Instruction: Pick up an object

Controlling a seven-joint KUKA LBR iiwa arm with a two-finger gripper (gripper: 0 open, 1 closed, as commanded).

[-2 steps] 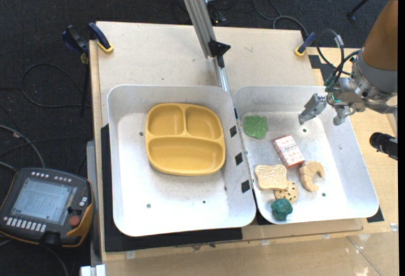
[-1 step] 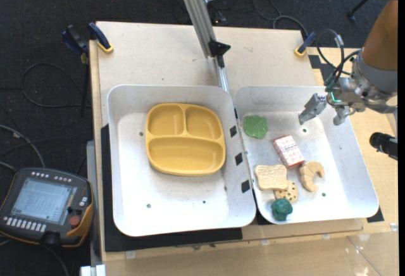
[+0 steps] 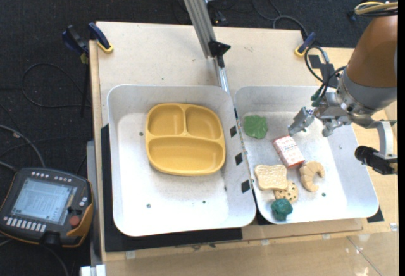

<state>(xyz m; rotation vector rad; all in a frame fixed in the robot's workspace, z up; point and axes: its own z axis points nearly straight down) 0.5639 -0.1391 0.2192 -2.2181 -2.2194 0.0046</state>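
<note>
Yellow divided plate (image 3: 185, 139) sits mid left bin (image 3: 120, 142). Right bin (image 3: 354, 186) holds a green leaf (image 3: 255, 126) near its back-left corner; carton (image 3: 288, 151), croissant (image 3: 312, 175), toast (image 3: 271, 176), cookie (image 3: 288, 193), broccoli (image 3: 281, 207) toward its front edge. Gripper (image 3: 316, 123) above the bin's back, fingers spread, nothing between them.

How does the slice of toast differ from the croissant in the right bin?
The toast is flat and roughly square with a darker crust edge; the croissant is curved and plump. The toast lies nearer the divide between the bins, touching the cookie; the croissant lies farther right, apart from it. Both are pale tan toy foods resting in the right bin.
</note>
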